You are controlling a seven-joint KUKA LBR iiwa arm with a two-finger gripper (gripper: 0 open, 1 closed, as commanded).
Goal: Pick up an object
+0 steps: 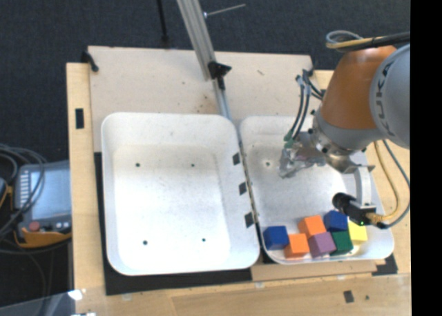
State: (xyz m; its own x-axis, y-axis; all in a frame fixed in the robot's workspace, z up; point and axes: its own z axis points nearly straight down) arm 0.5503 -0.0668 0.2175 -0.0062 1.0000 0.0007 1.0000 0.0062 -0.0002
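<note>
The claw [293, 161] hangs over the bare middle of the right bin [269, 135], but I cannot tell how it is set. The colored blocks [319, 234] sit bunched in that bin's near corner, apart from the claw. The left bin [173, 190] sits just beside it.

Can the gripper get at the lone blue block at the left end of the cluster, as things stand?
Probably yes. The blue block sits at the left end of the cluster in the right bin, its left and upper sides free; an orange block sits at its right. The gripper hangs above bare bin floor further up.
</note>
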